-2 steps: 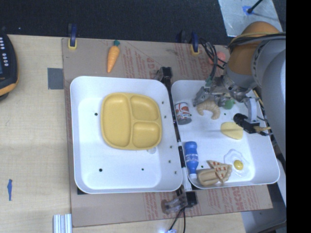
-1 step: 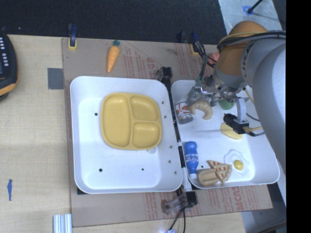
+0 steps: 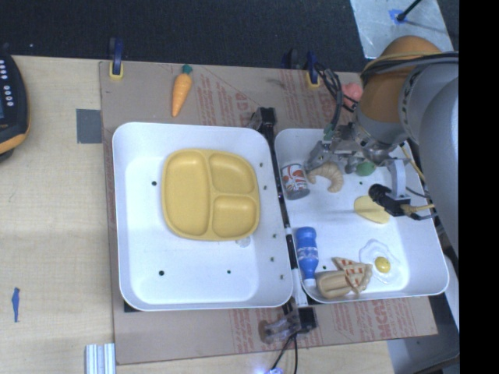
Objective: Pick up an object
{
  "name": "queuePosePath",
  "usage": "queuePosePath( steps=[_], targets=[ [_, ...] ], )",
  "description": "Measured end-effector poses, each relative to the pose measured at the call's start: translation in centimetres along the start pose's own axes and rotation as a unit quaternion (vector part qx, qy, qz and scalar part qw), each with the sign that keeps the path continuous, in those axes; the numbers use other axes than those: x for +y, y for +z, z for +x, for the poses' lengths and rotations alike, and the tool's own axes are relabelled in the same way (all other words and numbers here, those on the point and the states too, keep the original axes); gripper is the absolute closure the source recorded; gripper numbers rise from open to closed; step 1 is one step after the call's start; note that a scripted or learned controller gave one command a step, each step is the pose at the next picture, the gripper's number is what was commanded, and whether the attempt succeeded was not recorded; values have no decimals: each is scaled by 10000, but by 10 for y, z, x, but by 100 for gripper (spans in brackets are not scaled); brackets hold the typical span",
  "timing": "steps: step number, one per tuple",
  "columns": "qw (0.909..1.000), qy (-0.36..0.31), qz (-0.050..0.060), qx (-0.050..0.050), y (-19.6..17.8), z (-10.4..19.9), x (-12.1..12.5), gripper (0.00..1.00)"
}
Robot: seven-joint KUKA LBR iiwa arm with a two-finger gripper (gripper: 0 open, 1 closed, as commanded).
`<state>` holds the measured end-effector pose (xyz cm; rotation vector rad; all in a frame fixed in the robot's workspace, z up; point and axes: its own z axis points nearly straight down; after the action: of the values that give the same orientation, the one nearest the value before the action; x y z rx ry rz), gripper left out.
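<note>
Camera view, right bin: which object is the arm going for?

My guess is the pale croissant (image 3: pixel 333 176). It lies in the far part of the right bin (image 3: pixel 343 228), and the gripper (image 3: pixel 341 153) hangs right over it, perhaps touching its upper edge.

Has it got hold of it?

I cannot tell whether the gripper is open or closed. The metal parts blur into the croissant from this angle. The croissant looks to be resting on the bin floor, so I judge the pick not yet done. The approach seems finished, with the closing and the lift left to do.

What crowds it?

A red and white can (image 3: pixel 295 181) lies just beside it toward the left wall, and a small green thing (image 3: pixel 364 166) sits close on the other side. A yellow piece (image 3: pixel 369 208) is a little nearer the camera. A blue bottle (image 3: pixel 305 249), a fried egg (image 3: pixel 378 259) and a pizza slice on a bun (image 3: pixel 344 277) lie well apart at the near end.

And the arm's pose?

It reaches in from the right with the orange band (image 3: pixel 390 84) above the wrist, and the wrist points down into the bin's far corner. The left bin (image 3: pixel 140 232) holds a yellow divided plate (image 3: pixel 210 193) — and a carrot (image 3: pixel 181 92) lies outside on the board.
</note>
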<state>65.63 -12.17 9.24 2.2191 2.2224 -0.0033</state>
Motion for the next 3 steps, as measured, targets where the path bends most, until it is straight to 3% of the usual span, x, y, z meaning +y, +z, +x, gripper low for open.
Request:
queuePosePath(
  steps=[1, 2, 3],
  targets=[
    [10000, 21, 19, -23, -1, 17, -81, 0],
    [10000, -27, -32, -2, -1, 6, 4, 0],
    [10000, -24, 28, 11, 1, 26, -26, 0]
  ],
)
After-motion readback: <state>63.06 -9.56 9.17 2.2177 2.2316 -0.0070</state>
